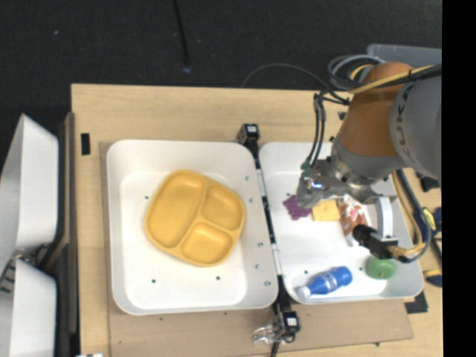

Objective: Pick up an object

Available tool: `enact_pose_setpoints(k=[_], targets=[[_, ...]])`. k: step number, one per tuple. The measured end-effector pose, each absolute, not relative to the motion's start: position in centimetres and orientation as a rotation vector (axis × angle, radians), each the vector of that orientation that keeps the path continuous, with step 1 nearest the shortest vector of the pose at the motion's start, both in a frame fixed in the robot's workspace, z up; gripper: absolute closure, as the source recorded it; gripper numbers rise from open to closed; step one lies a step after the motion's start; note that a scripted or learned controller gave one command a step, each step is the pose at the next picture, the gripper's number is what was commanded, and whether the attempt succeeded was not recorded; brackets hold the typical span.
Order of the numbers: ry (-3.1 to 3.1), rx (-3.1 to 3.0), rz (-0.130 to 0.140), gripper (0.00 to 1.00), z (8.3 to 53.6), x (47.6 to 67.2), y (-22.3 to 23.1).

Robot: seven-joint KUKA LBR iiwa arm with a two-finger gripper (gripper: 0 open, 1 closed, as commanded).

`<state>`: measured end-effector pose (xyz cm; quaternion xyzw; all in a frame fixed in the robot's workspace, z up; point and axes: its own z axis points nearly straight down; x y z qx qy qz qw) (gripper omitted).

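Nearest first: one blue bottle [328, 281] lies on its side at the near edge of the right bin [286, 255], one green round piece [381, 268] just beside it toward the right. Further back, one yellow block [325, 212], one purple object [298, 209] and one red-and-white item [350, 216] cluster under the wrist. The hand [316, 187] sits low over the purple object, arm reaching in from the right; whether it is wide, narrow or holding anything cannot be told from this angle. Left bin [123, 274] holds one yellow divided plate [195, 217], three compartments. Two bins total on the counter [163, 103]. Likely step: descending for a grasp on the purple object. To do it well, centre over that piece alone, stay off the touching yellow block, and close fully before lifting, since clutter could spoil the grip.
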<state>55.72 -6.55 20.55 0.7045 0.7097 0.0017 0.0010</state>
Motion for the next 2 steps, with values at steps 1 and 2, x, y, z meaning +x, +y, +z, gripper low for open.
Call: enact_pose_setpoints(k=[1,2], targets=[[2.229,2.212,0.005,1.0,21.8,57.5,-1.6],[2.229,2.211,0.006,1.0,23.1,60.4,3.7]])
